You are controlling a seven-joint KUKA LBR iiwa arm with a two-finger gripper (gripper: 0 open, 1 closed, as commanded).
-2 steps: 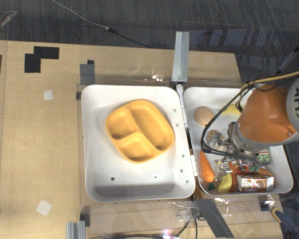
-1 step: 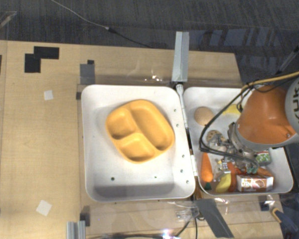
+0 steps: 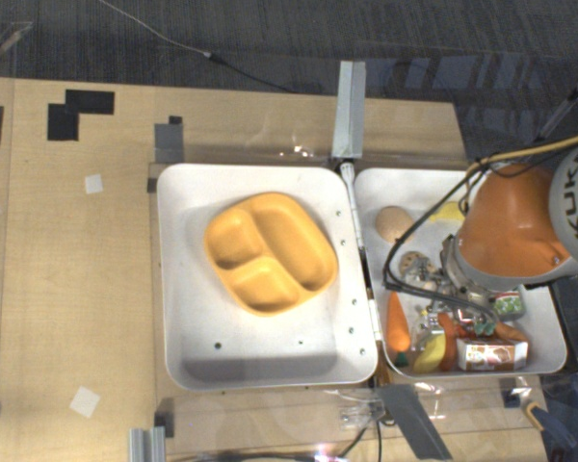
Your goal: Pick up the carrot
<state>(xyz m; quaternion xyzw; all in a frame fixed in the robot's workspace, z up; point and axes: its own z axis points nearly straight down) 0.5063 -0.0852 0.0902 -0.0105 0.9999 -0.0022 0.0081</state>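
"KU" reads on arm's grey casing at right edge. Carrot (image 3: 397,322) lies lower left in right bin (image 3: 557,354), just left of gripper (image 3: 441,318); grip state hidden under wrist, cannot tell.

A yellow divided plate (image 3: 270,252) lies in my left bin (image 3: 188,354); the right bin (image 3: 557,345) holds an egg (image 3: 394,223) and a small carton (image 3: 492,355).

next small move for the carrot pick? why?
Probably shift the gripper toward the left bin, then descend: the carrot lies against the right bin's left wall, beside the arm's wrist rather than under it, with other items crowded alongside.
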